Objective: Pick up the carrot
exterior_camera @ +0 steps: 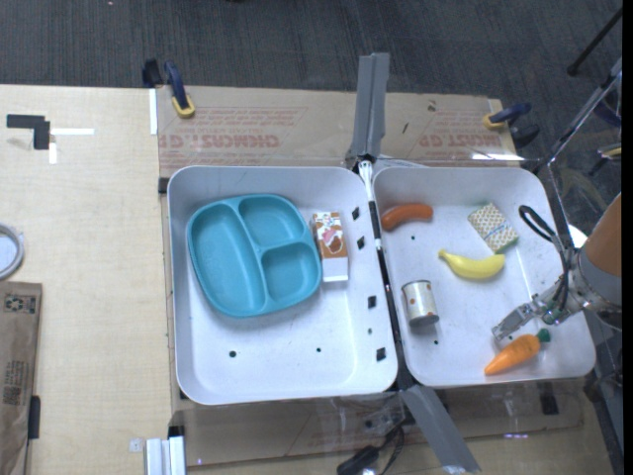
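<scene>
— Where's the carrot [512,355] sitting?

— In the right-hand bin [465,376], down in the near right corner, lying flat on the white floor. The pointed orange end faces left toward the bin's front wall; the green stub faces right, up toward the arm.

— And the gripper [526,317]?

— Just above the carrot's thick end, coming in from the right. Its jaws look spread, with nothing between them; the carrot lies loose below, just beside the tips rather than in them.

— So what would make this grab go well?

— I'd say it needs to come down over the fat part, near the green end, with the jaws straddling the carrot across its width, not along it. The taper is the worry: pinch near the point and it could squirt out. The bin wall is close on that side too, so it should drop straight down without clipping the rim.

— What's the carrot like?

— Small, bright orange, smooth and a bit shiny, like a plastic toy. Short cone, dark green top.

— Anything crowding it?

— Not really. The metal can [421,303] stands well off to the left, the banana [473,264] is farther back, and the sausage [406,215] and patterned block [493,227] sit by the far wall. The blue tray [253,253] and small carton [330,244] are over in the left bin [287,364].
</scene>
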`<state>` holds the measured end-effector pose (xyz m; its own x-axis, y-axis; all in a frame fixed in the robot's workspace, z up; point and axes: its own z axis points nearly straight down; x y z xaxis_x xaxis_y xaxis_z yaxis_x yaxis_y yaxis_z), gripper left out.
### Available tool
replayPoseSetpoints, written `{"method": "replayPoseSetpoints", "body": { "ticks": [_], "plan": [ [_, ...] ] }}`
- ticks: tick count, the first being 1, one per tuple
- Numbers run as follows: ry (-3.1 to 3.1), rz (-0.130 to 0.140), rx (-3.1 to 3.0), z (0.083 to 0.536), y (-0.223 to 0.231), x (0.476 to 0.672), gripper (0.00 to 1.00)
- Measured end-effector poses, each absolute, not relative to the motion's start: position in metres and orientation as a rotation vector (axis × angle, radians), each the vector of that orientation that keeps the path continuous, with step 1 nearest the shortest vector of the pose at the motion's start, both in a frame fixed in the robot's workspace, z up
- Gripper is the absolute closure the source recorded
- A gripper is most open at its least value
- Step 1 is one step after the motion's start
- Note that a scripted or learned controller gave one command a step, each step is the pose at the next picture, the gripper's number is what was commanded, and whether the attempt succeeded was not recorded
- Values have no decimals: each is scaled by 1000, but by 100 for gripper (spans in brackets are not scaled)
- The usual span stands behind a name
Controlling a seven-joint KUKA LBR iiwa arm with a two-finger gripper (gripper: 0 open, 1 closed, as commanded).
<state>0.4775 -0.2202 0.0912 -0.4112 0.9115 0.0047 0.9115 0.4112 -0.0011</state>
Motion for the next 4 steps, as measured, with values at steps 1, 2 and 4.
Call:
{"method": "replayPoseSetpoints", "body": {
  "ticks": [1, 2, 4],
  "plan": [
    [-2564, -7, -1811, 92, -218, 479, 0],
    [-2563, -4, -1815, 100, -219, 479, 100],
    [-2568, -5, -1803, 91, -218, 479, 0]
  ]
}}
